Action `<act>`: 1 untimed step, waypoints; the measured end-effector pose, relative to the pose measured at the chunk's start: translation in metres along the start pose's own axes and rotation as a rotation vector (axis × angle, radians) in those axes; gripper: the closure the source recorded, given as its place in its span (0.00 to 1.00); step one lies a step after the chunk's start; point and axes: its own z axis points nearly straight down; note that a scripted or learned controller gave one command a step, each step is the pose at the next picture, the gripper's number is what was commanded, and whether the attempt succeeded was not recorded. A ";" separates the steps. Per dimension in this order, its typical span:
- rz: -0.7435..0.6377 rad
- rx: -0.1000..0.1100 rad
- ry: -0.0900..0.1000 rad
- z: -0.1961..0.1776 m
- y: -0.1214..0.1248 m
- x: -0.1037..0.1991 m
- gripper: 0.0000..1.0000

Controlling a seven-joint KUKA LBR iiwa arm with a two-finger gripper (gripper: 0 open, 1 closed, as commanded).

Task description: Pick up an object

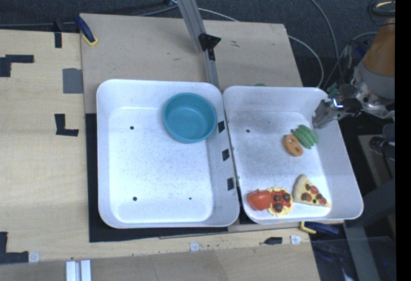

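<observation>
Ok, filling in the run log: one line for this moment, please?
tool: over right bin's upper right edge | left bin: blue bowl | right bin: green toy, pizza slice

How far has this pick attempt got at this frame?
Nothing looks picked yet. The gripper is over the right bin's far right edge, close to the green toy, with nothing seen held. The orange piece, pizza slice, red and yellow food toy and blue bowl all lie in the bins. Grasp and lift remain.
</observation>
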 end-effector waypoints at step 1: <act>0.000 -0.001 -0.001 -0.052 0.001 0.000 1.00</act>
